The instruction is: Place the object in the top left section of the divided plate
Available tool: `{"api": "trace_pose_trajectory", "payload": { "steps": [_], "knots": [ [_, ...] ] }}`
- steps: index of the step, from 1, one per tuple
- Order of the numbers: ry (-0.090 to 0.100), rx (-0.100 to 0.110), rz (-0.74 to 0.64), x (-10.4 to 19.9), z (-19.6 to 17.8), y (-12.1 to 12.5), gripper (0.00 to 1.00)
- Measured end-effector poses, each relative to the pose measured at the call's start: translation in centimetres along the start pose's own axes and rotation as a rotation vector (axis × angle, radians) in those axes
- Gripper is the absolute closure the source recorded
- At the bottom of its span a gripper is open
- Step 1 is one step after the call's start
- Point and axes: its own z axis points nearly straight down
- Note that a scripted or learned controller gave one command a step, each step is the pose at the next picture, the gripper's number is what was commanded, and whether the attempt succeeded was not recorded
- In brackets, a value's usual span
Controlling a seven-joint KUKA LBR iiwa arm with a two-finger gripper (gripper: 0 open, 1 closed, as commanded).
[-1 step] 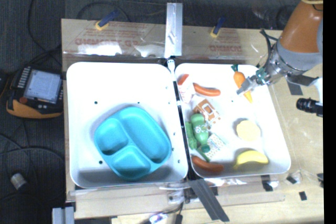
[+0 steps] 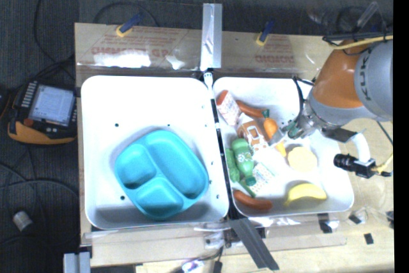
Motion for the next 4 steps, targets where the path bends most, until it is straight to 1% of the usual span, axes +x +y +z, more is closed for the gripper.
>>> {"api": "trace_pose_trajectory", "payload": {
  "steps": [1,2,3,4],
  "knots": [
    [-0.009,-0.01,0.362,5.8,0.8,0.3,1.0],
    [-0.003,0.004,0.463,4.2,-8.7,-6.1,1.0],
    [-0.004,0.005,0.499,6.5,-1.9,-0.6,1.0],
    [-0.008,-0.01,0.624,7.7,0.7,-1.6,1.0]
  ]
}}
